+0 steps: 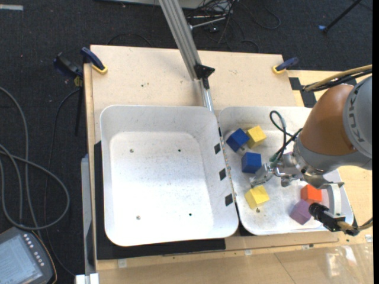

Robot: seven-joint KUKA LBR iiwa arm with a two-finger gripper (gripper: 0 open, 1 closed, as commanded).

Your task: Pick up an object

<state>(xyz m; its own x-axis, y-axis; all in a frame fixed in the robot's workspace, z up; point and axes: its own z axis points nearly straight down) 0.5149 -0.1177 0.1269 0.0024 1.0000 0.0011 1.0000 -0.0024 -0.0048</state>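
The right bin (237,116) holds several small blocks. Two blue cubes (237,139) (251,162) and a yellow cube (257,135) lie toward its far left. Another yellow cube (257,196) sits near the front, with an orange block (311,193) and a purple block (301,212) to its right. My gripper (265,176) hangs low over the bin between the lower blue cube and the front yellow cube, just above the latter. Nothing shows between its fingers.
The left bin (106,158) stands beside the right one, its wall meeting it at the middle. A slanted metal pole (180,28) crosses above the bench's far side. Blue and yellow clamps (93,60) (285,65) grip the bench's far corners.
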